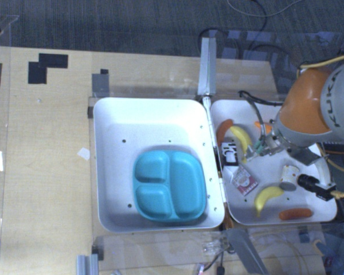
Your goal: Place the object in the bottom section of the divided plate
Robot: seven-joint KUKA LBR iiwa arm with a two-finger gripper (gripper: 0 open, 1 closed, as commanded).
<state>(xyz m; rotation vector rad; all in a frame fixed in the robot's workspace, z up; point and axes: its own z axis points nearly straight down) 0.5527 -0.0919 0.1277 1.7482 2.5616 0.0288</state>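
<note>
A light blue divided plate [171, 212] lies in the left bin [112, 153], with two small sections on its left and one large section on its right; nothing lies in it. My gripper [257, 149] hangs low over the right bin [327, 213], just right of a yellow banana [239, 136]. The grey arm with its orange band [304, 105] reaches in from the right and hides part of that bin.
The right bin also holds a brown sausage [223, 129], a black-and-white packet [229, 153], a red-and-white packet [245, 181], a second banana [267, 195], a red sausage [295, 213] and a small white cup [288, 175]. A metal divider [207, 67] stands behind the bins.
</note>
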